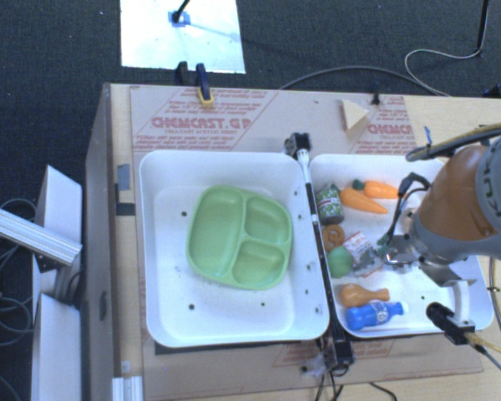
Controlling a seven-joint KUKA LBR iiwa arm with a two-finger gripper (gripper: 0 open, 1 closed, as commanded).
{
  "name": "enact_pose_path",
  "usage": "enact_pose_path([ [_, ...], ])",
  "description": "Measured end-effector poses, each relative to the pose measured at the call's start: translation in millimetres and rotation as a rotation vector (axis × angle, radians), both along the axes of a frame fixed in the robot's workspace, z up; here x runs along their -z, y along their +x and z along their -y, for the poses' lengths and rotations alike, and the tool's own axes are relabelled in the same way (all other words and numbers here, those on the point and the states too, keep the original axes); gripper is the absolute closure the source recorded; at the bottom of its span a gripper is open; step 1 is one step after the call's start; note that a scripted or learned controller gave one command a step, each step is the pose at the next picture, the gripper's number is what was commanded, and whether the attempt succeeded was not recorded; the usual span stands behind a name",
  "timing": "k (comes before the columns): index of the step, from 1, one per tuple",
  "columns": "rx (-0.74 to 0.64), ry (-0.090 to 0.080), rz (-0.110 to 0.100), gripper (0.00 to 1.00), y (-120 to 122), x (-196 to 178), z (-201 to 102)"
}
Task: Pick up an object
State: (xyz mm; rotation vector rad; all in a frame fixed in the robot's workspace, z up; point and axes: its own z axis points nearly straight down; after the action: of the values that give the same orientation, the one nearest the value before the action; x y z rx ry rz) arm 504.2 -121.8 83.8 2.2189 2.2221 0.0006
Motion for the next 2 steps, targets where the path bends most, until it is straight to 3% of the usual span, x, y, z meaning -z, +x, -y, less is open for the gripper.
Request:
enact_pose_path([
  [1,-0.001,0.0,0.002,1.0,0.9,-10.5,-0.2],
  [2,-0.001,0.0,0.002,0.0,0.8,-10.4,-0.3],
])
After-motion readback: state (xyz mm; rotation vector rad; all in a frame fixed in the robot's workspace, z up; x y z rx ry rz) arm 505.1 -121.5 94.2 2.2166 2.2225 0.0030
